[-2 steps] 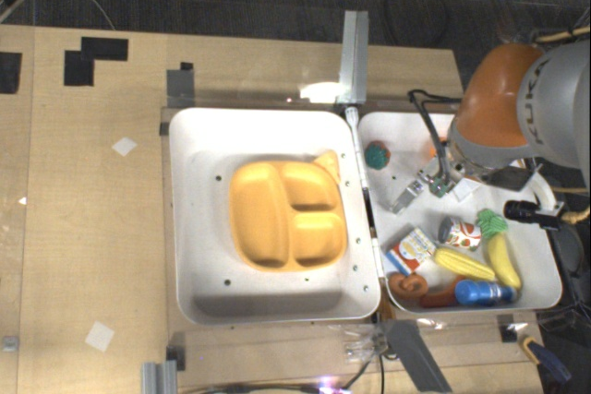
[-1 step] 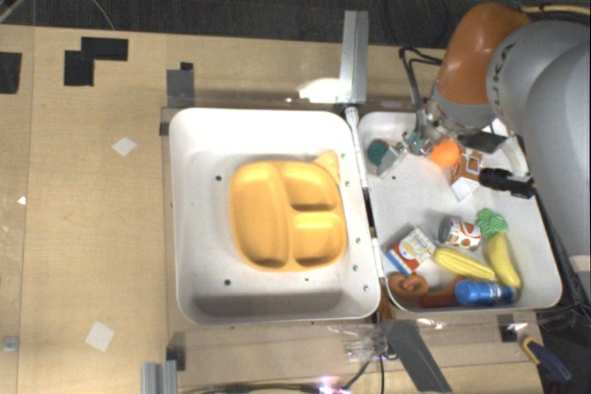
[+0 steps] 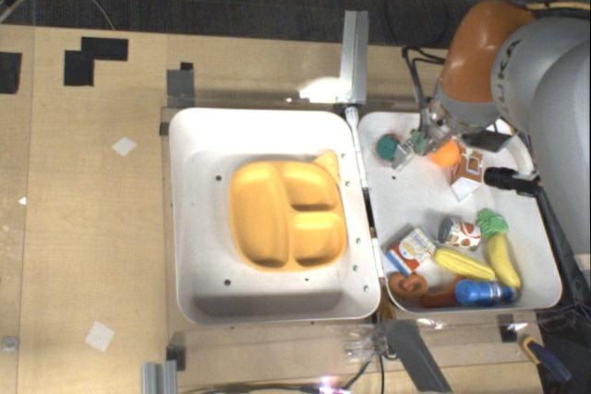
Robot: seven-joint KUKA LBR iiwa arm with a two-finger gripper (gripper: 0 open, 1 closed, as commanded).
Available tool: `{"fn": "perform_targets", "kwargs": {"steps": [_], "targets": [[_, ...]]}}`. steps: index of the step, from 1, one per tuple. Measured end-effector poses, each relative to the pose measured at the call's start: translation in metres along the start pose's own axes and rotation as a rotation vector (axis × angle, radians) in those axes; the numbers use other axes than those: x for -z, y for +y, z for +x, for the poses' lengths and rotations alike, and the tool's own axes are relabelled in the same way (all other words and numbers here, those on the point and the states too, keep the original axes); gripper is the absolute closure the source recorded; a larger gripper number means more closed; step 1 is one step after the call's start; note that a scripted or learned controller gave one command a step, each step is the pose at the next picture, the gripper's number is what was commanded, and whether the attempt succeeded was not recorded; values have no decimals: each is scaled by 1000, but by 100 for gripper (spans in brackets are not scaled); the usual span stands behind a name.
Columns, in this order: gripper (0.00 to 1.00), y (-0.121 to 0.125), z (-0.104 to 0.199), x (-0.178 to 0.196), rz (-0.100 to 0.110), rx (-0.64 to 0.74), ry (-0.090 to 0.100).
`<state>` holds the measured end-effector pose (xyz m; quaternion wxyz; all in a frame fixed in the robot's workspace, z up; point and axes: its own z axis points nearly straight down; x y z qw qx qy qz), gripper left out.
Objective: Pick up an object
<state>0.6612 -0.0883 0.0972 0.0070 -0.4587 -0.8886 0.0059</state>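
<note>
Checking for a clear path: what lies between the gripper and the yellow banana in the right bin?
In the camera view, bare white bin floor separates the gripper from the banana; a small can sits just above the banana.

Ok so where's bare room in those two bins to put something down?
Left bin: bare strips around the yellow tray, widest along its near edge. Right bin: a bare middle patch between the gripper and the toys. The near end is crowded: banana, blue bottle, small box.
</note>
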Motion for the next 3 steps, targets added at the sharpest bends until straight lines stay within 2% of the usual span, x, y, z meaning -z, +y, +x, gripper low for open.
{"fn": "perform_targets", "kwargs": {"steps": [1,2,3], "targets": [[0,4,-1,3,-13,2,-10],[100,5,-1,15,-14,8,-13],[100,7,-2,28,-17,16,-18]]}}
